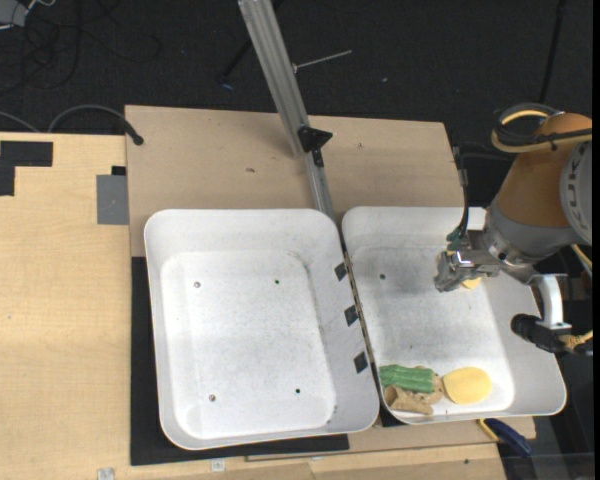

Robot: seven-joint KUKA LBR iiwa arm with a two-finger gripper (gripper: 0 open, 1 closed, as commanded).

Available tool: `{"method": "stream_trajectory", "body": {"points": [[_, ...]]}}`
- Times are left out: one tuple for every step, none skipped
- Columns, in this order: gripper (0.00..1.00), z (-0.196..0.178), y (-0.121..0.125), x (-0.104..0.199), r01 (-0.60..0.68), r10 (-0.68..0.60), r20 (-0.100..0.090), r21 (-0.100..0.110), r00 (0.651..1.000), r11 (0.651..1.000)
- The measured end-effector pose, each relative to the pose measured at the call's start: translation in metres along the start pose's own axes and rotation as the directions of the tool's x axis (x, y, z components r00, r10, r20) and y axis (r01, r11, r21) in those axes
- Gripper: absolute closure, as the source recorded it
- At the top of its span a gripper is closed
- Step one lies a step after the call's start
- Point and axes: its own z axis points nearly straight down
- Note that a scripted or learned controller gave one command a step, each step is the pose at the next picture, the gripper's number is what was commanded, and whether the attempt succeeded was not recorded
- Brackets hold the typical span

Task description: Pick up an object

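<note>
Round yellow piece (468,385), knobbly green item (408,377), tan lump (413,400), metal gripper (451,276) aperture unclear, right bin (420,308).

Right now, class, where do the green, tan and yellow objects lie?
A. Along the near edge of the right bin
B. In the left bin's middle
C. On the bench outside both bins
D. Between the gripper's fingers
A: the green object, tan object and yellow object cluster at the right bin's near edge, apart from the gripper.
</note>
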Motion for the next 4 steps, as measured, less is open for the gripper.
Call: {"method": "stream_trajectory", "body": {"points": [[1.0,-0.053,0.001,-0.001,0.008,-0.008,0.0,-0.002,1.0,1.0],[1.0,-0.067,0.008,0.053,0.013,-0.013,-0.003,0.001,1.0,1.0],[1.0,-0.06,0.015,0.101,0.012,-0.012,-0.003,0.005,1.0,1.0],[1.0,-0.072,0.031,0.154,0.014,-0.014,-0.003,0.002,1.0,1.0]]}}
